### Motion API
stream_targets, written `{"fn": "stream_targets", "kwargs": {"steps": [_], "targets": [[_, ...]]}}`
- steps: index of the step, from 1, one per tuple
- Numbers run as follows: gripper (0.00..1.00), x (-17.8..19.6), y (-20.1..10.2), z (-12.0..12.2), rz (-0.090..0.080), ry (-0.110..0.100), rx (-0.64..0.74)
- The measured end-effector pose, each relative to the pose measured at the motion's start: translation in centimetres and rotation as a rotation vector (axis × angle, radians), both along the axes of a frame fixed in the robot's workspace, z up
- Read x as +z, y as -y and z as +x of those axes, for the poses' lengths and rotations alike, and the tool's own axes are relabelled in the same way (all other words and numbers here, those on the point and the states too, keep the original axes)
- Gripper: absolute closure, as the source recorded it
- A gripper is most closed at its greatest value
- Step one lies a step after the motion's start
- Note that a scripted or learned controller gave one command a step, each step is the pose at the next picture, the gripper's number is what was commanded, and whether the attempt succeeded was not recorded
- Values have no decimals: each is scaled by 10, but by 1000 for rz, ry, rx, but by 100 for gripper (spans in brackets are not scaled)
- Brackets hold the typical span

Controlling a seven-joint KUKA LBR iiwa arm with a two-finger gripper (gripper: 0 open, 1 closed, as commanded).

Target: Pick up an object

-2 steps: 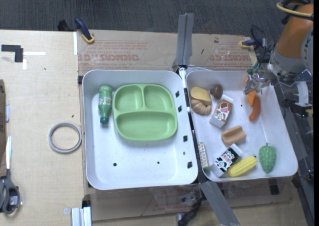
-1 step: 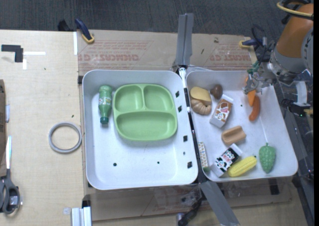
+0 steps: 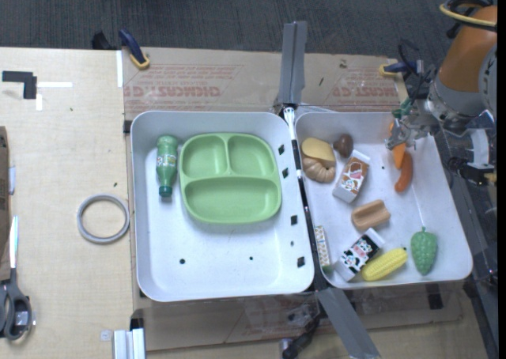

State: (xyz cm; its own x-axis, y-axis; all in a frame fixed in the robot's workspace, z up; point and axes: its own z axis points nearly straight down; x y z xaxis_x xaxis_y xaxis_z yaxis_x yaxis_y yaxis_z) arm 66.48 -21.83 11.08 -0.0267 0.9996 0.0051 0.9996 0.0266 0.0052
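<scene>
On the tabletop (image 3: 63,160), the right bin (image 3: 443,215) is hosting the tool (image 3: 398,137), hovering over a carrot (image 3: 403,169); whether it's apart, I cannot tell; it should be descending squarely.

Glossy white plastic bins (image 3: 213,270), matt green plastic tray (image 3: 230,178), pale wood bench (image 3: 63,160)

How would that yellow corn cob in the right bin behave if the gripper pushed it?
The corn looks rounded and smooth, so it would probably roll or slip sideways. It lies against the cow-print carton, which would likely get nudged too.
</scene>
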Motion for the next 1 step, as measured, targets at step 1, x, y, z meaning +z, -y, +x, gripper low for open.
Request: {"fn": "stream_targets", "kwargs": {"steps": [1], "targets": [[0, 0, -1, 0, 2, 0, -35]]}}
